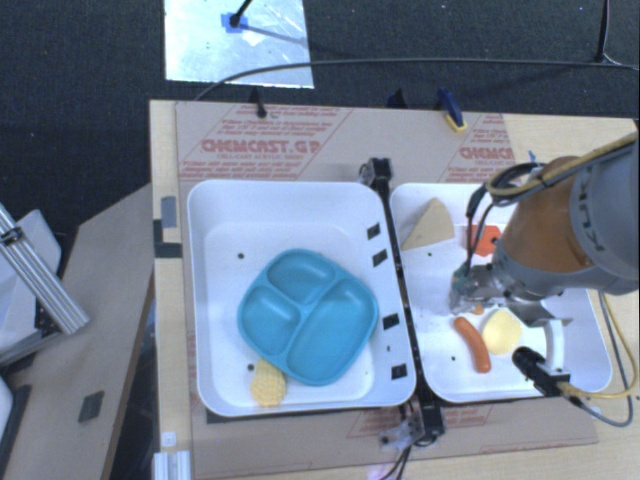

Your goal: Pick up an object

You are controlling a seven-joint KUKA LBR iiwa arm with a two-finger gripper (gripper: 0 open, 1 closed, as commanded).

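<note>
— So, where has the gripper ended up?

— Low in the right bin, at the end of the grey arm with its orange band. Whether it is spread or closed, I cannot tell from this angle.

— And the things to pick?

— An orange sausage, smooth and rod-shaped, lies just below the gripper, apart from it. A pale yellow rounded piece sits touching the sausage's right side. A tan wedge rests near the bin's top left corner.

— The other bin?

— The left bin holds a glossy blue divided plate, and a bumpy yellow corn piece just beside its lower edge.
</note>
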